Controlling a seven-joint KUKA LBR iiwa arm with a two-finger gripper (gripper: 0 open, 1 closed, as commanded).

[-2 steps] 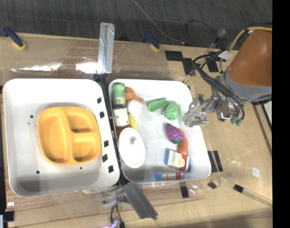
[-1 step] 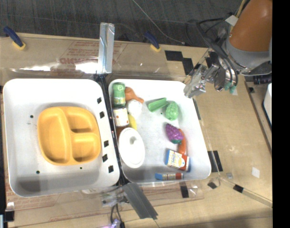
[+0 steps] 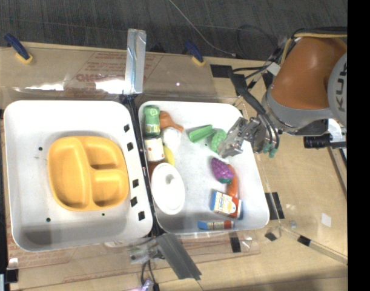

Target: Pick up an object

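The right bin [image 3: 191, 111] holds several small objects: a green bottle [image 3: 151, 120], a brown bottle with a red label [image 3: 154, 150], an orange piece [image 3: 168, 120], a green wedge [image 3: 200, 133], a green round toy [image 3: 218, 140], a purple grape bunch [image 3: 221, 170], an orange carrot [image 3: 233, 187], a small blue and orange box [image 3: 225, 204], a marker [image 3: 215, 225] and a white round lid [image 3: 168, 187]. My gripper [image 3: 232, 147] hangs over the bin's right side, just right of the green round toy and above the grapes. Nothing shows between its fingers.
The left bin [image 3: 27, 120] holds a yellow divided tray [image 3: 88, 172]. A metal post [image 3: 135, 62] rises behind the wall between the bins. Cables and the arm's orange band [image 3: 306, 68] sit to the right of the right bin.
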